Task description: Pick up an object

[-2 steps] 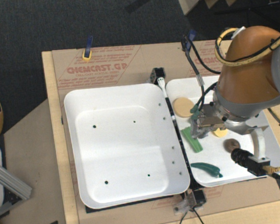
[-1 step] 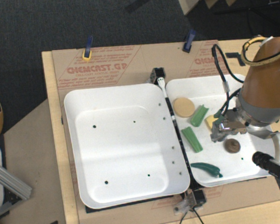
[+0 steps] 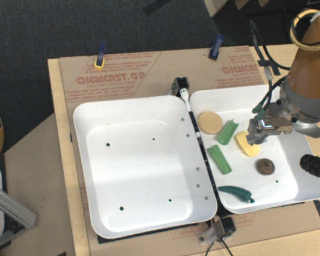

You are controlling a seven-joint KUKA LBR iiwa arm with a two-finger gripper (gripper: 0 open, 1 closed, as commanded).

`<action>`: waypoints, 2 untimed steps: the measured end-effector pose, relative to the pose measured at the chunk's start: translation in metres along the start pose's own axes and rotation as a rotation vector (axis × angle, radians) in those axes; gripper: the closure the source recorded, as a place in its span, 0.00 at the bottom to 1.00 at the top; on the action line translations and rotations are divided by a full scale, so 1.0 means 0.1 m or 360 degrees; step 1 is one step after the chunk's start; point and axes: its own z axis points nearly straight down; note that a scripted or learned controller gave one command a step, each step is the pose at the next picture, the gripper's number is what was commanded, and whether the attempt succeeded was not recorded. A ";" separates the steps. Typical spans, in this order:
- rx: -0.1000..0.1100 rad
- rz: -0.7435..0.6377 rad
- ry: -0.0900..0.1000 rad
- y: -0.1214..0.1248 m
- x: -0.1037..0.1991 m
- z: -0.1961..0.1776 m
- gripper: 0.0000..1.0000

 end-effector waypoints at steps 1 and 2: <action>0.0022 -0.0005 0.0005 -0.02 0.57 0.32 1.00; 0.0024 0.0014 0.0000 -0.03 0.01 0.68 1.00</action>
